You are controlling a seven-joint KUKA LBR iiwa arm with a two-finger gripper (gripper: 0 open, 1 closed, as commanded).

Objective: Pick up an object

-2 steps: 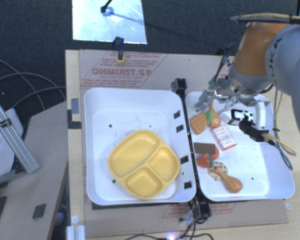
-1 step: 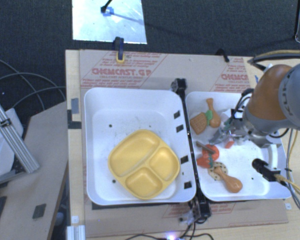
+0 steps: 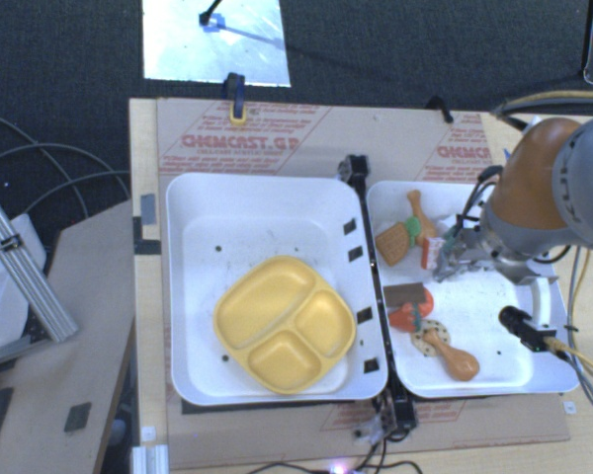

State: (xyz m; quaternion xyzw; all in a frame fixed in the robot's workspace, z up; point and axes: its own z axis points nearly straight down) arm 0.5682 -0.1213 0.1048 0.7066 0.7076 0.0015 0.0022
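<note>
so far we have nothing lifted: our gripper (image 3: 447, 261) sits low in the right bin (image 3: 494, 363), just beside a small red and white object (image 3: 430, 253), and we cannot tell its state from this slant. nearby lie a brush (image 3: 402, 237), a red piece (image 3: 411, 314) and a wooden toy (image 3: 445, 349); the grasp and lift remain.

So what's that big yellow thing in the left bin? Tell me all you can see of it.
The yellow tray looks like a plastic divided plate with rounded corners and three shallow compartments: one large and two smaller. It looks clean and holds nothing. It lies flat, right side up, turned at an angle, in the left bin, toward its front right corner. It rests on the bin's floor, well away from the gripper.
</note>
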